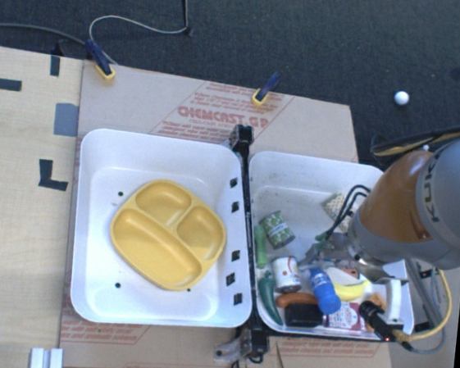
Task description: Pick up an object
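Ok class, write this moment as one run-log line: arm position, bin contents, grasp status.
arm: over right bin | left bin: yellow divided plate | right bin: blue bottle, small clutter | grasp: none seen

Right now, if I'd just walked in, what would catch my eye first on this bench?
Most likely the big yellow divided plate, lying alone in the left white bin. Next, the grey arm with its orange band, reaching from the right over the right bin. Beneath it sits a jumble of small things, among them a blue bottle and a green packet.
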Tool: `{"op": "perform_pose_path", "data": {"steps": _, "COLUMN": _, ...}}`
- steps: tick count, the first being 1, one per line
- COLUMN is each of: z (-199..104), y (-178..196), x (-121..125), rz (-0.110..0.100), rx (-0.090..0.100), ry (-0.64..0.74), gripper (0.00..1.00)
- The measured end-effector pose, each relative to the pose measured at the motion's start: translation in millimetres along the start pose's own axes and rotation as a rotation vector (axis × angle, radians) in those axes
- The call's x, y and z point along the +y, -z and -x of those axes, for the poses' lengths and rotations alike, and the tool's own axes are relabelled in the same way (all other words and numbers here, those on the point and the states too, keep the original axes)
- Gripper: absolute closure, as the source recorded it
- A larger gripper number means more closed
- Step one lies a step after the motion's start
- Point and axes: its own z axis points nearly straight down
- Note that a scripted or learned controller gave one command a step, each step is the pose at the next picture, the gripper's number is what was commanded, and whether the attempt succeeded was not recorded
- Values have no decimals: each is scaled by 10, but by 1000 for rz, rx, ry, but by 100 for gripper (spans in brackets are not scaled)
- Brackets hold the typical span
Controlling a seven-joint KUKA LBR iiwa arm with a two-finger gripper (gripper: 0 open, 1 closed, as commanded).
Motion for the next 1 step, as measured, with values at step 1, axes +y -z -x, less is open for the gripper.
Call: {"op": "perform_pose_path", "data": {"steps": 1, "z": 55, "y": 15, "x": -2, "rz": 2, "rx": -9, "ry": -5, "gripper": 0}}
